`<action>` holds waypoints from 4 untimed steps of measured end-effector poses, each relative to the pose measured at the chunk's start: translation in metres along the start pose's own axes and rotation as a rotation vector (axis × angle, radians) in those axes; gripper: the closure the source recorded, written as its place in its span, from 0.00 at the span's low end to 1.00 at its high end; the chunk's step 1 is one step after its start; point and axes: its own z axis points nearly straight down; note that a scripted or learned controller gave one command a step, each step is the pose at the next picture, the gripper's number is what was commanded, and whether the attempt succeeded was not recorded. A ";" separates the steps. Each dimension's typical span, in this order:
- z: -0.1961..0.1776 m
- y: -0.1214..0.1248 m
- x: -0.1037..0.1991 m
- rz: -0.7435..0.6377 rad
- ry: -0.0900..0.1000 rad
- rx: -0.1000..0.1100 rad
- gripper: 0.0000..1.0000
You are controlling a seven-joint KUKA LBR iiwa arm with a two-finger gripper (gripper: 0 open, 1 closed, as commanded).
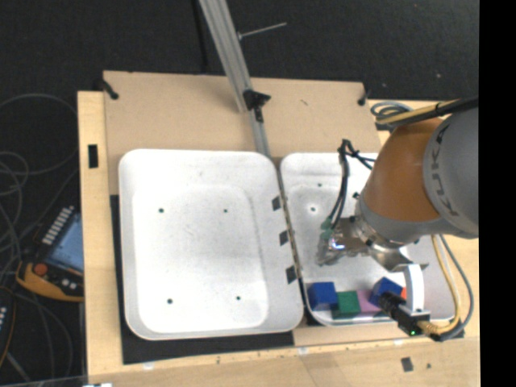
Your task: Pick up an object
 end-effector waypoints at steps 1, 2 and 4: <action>0.084 0.072 -0.053 0.006 -0.003 0.002 1.00; 0.028 0.080 -0.046 0.000 0.000 -0.006 1.00; 0.052 0.093 -0.080 0.010 -0.004 0.004 1.00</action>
